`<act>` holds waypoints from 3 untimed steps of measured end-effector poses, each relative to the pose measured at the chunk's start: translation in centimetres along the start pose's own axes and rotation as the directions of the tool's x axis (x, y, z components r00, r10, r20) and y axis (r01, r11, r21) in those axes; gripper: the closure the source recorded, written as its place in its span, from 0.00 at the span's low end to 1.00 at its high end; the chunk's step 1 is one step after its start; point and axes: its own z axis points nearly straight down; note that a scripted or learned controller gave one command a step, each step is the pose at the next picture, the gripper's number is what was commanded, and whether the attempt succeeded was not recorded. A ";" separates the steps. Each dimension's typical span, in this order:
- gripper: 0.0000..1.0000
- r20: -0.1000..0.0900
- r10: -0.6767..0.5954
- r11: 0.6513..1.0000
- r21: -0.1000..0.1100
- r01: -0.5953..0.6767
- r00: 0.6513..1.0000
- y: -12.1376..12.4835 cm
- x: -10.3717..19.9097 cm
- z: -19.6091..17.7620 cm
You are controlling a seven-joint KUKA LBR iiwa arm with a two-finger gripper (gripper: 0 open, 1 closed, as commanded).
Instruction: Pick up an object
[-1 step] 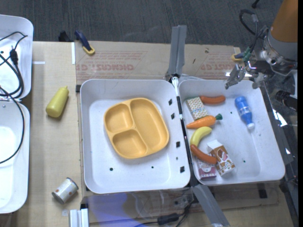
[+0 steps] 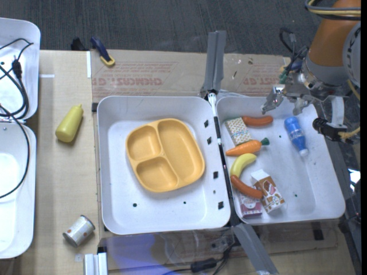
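Down at the near edge of the right bin (image 2: 327, 208) lie the cartons, but the gripper (image 2: 274, 101), fingers parted and empty, hovers just above the sausage (image 2: 257, 120), lying three-to-nine at its seven o'clock.

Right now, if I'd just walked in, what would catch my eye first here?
Probably the yellow divided plate, lying alone in the middle of the left bin. Next, the right bin, with toy food crowded along its left side: a carrot, a banana and two sausages, with a blue bottle further right. The grey arm's gripper hangs over that bin's far edge.
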 end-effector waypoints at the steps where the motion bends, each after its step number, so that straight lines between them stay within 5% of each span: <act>1: 0.00 -0.001 -0.012 1.000 -0.001 0.012 1.000 -4.5 -3.1 6.8; 2: 1.00 -0.001 -0.009 1.000 0.003 0.009 1.000 -4.5 -3.2 6.2; 3: 0.00 -0.001 -0.009 1.000 0.003 0.009 1.000 -4.5 -3.2 6.2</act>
